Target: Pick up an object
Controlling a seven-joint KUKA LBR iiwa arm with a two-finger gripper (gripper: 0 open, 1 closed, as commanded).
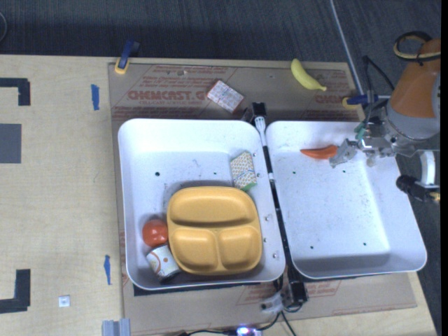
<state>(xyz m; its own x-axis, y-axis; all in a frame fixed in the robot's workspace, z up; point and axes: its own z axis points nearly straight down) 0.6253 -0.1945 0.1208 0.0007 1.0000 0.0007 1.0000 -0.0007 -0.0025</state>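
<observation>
apparently the step in hand is the approach to a grasp: the pincer (344,154) sits low over the upper part of the right bin (350,257), just beside an orange carrot-shaped toy (318,152) that lies on the bin floor near the back wall. the toy's thick end points toward the pincer and its tip points left. the two look very near or touching, but the toy does not sit clearly between anything, so i would not call it held. whether the pincer is released or clenched, i cannot tell; the metal parts there are too small and blurred.

my judgement is that the next move calls for settling squarely over the toy's thicker end, closing across its narrow width, then lifting straight up clear of the bin wall.

the arm (414,96) comes in from the right edge, its orange band above the grey wrist, with the wrist bent down and leftward over the bin's right rim.

the left bin (140,145) holds a yellow divided tray (213,229), a red ball (155,232), a small patterned packet (243,169) and a white-and-orange cup (162,261) lying on its side. a banana (306,75) rests on the surface behind the bins.
</observation>
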